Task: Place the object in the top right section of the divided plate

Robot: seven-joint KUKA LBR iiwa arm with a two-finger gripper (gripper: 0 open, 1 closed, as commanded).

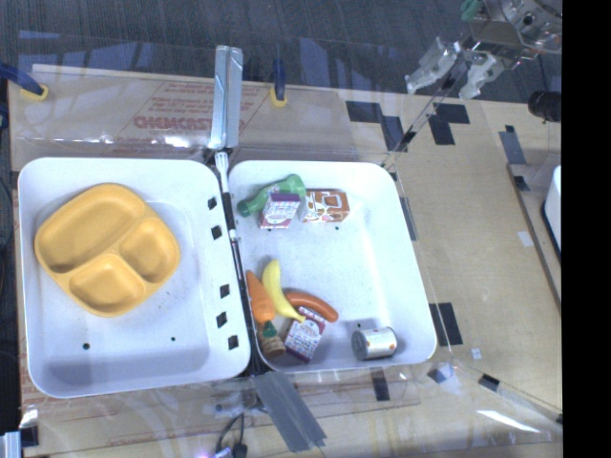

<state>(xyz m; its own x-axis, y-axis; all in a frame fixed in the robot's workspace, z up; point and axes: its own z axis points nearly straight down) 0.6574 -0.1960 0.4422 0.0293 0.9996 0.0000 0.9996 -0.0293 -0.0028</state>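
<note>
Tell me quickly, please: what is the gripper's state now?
Gripper: open, holding nothing, above the bench beyond the right bin.

A yellow divided plate (105, 246) sits in a white bin (57, 370); nearby lie a yellow banana (275, 289), an orange carrot (260, 301) and a silver can (374, 343).

The bench (477, 256) bears two shallow white bins side by side, both below and left of the gripper (456, 68): the left bin (57, 375) farther, the right bin (406, 256) nearer.
</note>
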